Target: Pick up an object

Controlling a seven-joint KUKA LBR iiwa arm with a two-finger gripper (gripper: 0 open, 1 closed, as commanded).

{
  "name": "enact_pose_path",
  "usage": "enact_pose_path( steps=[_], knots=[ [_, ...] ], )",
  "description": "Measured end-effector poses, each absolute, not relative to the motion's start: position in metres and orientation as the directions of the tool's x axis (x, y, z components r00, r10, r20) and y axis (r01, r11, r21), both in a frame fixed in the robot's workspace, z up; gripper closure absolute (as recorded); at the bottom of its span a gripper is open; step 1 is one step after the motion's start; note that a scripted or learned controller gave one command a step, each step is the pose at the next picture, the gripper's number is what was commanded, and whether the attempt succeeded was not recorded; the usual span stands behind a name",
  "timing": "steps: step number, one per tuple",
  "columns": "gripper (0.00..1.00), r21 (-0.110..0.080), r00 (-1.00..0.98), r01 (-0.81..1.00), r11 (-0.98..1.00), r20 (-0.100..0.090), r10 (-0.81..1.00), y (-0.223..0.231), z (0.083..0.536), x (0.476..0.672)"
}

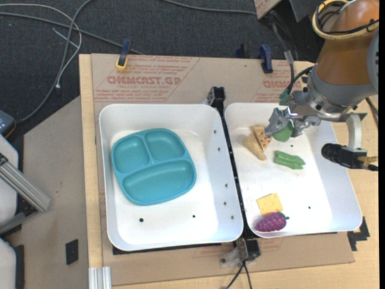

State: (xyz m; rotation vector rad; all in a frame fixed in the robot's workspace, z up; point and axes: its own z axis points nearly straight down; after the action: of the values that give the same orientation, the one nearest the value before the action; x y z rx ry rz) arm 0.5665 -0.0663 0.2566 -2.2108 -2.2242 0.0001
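My gripper [284, 125] hangs over the back of the right bin [337, 191], shut on a small round green object [281, 133] that shows between its metal fingers. Just left of it lies a tan wedge-shaped piece [257, 142]. A longer green toy vegetable [289, 159] rests on the bin floor below the gripper. Near the bin's front edge sit a yellow block [269, 203] and a purple bunch of grapes [271, 222].
The left bin [120, 221] holds a teal divided plate [154, 165]. A black divider [227, 155] runs between the bins. A black cylindrical part of the arm [343, 154] juts over the right bin's right side. Blue clamps [124, 52] hold the cardboard at the back.
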Motion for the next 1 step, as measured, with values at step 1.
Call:
enact_pose_path(
  steps=[1],
  knots=[
    [1.0, -0.005, -0.005, 1.0, 0.005, 0.004, 1.0, -0.0154, 0.2406, 0.5424]
  ],
)
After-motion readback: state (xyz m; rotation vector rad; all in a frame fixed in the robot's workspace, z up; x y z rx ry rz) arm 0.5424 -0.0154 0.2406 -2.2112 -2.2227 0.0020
